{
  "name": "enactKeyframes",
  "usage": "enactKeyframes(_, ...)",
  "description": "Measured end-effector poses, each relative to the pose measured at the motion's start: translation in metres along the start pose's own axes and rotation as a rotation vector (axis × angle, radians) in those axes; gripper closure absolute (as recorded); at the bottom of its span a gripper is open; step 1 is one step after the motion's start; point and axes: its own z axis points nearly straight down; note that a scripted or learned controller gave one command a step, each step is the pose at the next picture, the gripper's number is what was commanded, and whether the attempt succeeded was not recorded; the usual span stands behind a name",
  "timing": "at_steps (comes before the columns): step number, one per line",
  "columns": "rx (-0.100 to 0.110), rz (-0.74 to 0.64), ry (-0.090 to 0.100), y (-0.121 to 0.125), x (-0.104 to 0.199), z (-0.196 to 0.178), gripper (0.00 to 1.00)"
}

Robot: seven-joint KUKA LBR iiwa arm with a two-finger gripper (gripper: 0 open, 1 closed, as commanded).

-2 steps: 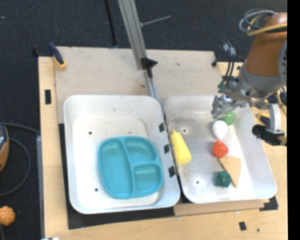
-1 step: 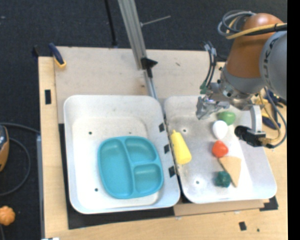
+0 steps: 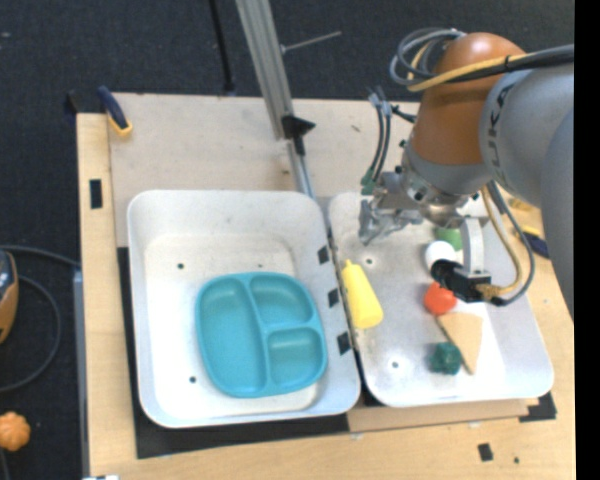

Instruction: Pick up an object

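Well, gripper (image 3: 372, 230) hangs over right bin (image 3: 525, 353) w/ nothing in it, finger spread can't tell, above banana (image 3: 360, 294).

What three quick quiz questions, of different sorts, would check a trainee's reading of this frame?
1. True or false: the blue divided plate lies in the left bin.
2. Which thing lies nearest the divide between the bins: (a) yellow banana, (b) green object, (c) red ball?
3. Fill in: the gripper hangs over the ___ bin.
Key: 1 true; 2 a; 3 right.
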Motion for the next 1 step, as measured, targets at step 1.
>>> enactKeyframes(1,-0.001,-0.001,0.000,0.0101,0.0541,0.0054,1.00)
